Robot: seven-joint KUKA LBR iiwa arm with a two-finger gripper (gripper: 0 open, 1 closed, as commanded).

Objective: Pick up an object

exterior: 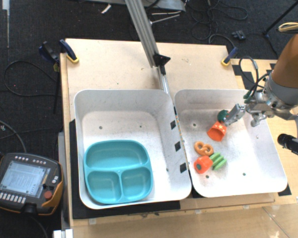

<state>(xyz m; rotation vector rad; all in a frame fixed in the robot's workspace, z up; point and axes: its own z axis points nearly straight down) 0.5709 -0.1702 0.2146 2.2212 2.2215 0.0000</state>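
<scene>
My fingers point(234, 114) hung low in the right white bin point(268, 175), beside the small dark-green round toy point(222, 115) and orange plastic cup point(216, 132); how far open they stood, I cannot tell. Nothing was lifted yet; the grasp remained, I judged.

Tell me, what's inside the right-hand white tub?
Inside the right tub lie an orange cup, a pretzel, a red-orange toy touching a green ridged piece, and something dark green by the gripper, partly covered by it.
</scene>
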